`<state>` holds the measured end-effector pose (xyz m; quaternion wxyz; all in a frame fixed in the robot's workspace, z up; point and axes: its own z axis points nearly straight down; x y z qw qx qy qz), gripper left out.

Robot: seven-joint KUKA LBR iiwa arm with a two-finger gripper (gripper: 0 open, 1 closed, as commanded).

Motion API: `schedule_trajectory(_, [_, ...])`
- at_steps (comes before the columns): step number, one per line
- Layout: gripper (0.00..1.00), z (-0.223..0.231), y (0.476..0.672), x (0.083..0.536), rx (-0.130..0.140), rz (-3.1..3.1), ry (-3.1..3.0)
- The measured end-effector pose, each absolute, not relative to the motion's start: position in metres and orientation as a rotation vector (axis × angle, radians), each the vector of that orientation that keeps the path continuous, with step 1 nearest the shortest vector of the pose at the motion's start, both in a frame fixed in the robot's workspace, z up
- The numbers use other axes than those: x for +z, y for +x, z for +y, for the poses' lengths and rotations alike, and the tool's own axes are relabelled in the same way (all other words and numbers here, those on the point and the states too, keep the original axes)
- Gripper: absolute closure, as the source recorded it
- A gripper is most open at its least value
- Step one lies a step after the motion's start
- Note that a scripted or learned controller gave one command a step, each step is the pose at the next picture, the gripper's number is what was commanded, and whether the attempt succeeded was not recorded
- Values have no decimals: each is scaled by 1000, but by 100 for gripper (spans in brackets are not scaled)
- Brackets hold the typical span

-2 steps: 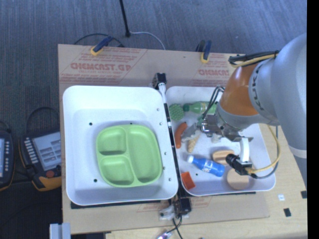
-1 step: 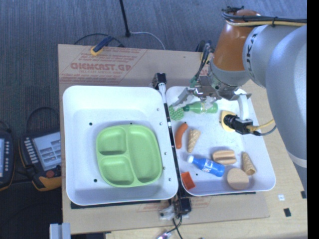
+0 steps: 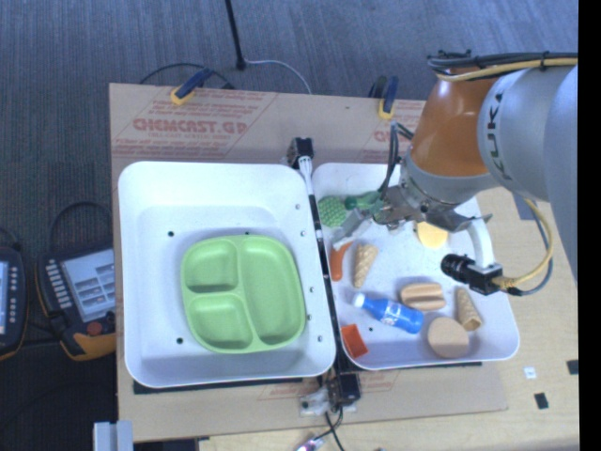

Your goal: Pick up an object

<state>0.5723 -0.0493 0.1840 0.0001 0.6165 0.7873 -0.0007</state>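
Left bin (image 3: pixel 150 214): one green divided plate (image 3: pixel 244 292), three compartments, sitting flat in the middle. Looks like the drop-off side, nothing loose in it.

Right bin (image 3: pixel 498 341): this is the pick stock, scattered so each item has some clearance. Count left to right: one green leafy item (image 3: pixel 331 210) at the top-left corner, one orange carrot-like piece (image 3: pixel 337 262) against the divider wall, one small red-orange block (image 3: pixel 351 340) at the near edge, one ice cream cone (image 3: pixel 362 263), one blue bottle (image 3: pixel 390 313) lying on its side, one hot dog (image 3: pixel 422 295), one tan round lump (image 3: pixel 448 337), one second cone or bread stick (image 3: pixel 467 308), one yellow piece (image 3: pixel 431 234) partly under the arm.

Gripper (image 3: pixel 368 216) is low over the bin's upper-left, just beside the green leafy item. Fingers appear spread, nothing pinched between them, though the wrist blocks part of it. No pick target secured yet; the leafy item is the nearest candidate.
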Motion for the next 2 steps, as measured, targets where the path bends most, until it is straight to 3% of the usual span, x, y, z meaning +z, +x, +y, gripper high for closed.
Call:
schedule_trajectory(1, [0,-114,504,184,-2,2678,1643])
schedule_trajectory(2, [0,-107,497,89,7,2655,1653])
